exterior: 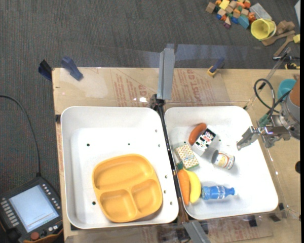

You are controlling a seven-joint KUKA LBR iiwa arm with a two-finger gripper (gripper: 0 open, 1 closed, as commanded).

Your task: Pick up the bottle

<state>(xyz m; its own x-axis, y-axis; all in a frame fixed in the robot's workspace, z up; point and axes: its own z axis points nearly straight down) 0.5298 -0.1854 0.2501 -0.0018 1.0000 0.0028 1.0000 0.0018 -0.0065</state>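
Observation:
The bottle (217, 192) is blue with a white label and lies on its side near the front of the right bin (263, 194), its cap pointing right. A yellow banana (194, 185) lies just to its left. My gripper (247, 138) hangs over the right bin's right side, above and to the right of the bottle and well apart from it. Nothing is seen held in it.
The right bin also holds an orange carrot (183, 187), a small patterned box (187, 156), a cow-print carton (206, 140), a red sausage (197, 132) and a small can (223, 160). A yellow divided plate (127, 186) lies in the left bin (76, 135).

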